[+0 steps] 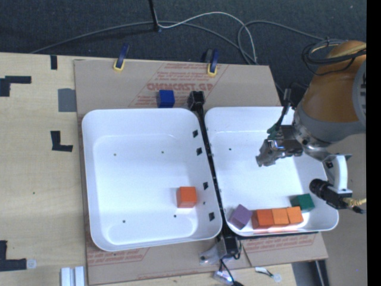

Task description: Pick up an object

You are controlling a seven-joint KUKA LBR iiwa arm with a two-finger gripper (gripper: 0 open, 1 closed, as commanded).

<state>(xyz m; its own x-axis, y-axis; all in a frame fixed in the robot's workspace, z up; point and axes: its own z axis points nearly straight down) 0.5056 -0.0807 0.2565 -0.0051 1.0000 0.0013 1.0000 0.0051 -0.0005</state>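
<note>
My gripper [269,154] hangs over the middle of the right bin [238,124], above its bare floor. Along that bin's front wall lie a purple block [240,215], a long orange block [277,217] and a green block [303,202]. They sit in front of the gripper and apart from it. In the left bin [107,130], an orange cube [187,196] rests near the front right corner.
A blue cube [166,98] lies on the cardboard behind the left bin. A black divider clamp [196,100] joins the bins at the back. Cables run across the dark floor behind the bench.
</note>
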